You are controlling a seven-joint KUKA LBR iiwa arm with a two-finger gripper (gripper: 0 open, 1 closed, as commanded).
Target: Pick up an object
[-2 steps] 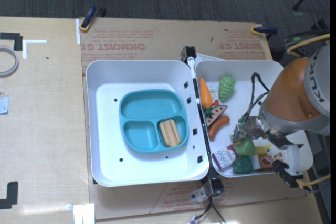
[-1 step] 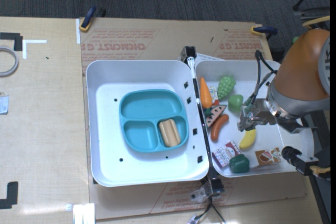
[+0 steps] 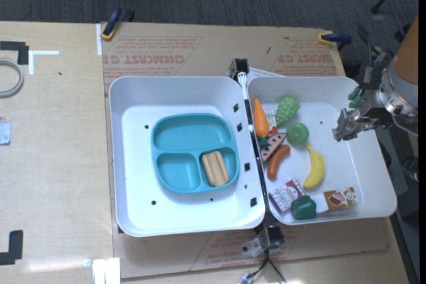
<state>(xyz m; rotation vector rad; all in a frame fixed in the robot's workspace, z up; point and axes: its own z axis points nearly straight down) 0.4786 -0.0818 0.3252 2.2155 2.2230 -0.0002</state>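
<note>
Gripper (image 3: 346,124): right of frame, above the right bin's (image 3: 373,176) far edge; grip state cannot be told.
Toy food: banana (image 3: 314,168), green apple (image 3: 297,134), grapes (image 3: 287,109), carrot (image 3: 261,118) lie centre-right.
Left bin (image 3: 133,163): teal tray (image 3: 194,153) holding a hot dog bun (image 3: 214,167).

Blue clamps (image 3: 112,22) pin printed cardboard (image 3: 166,53) to the wooden bench (image 3: 50,163).

The arm (image 3: 406,86) is cut off by the right edge of the picture. The fingers of the gripper (image 3: 346,126) look too dark and small to tell apart. At the left edge, a grey ring (image 3: 12,78) is only partly visible.
</note>
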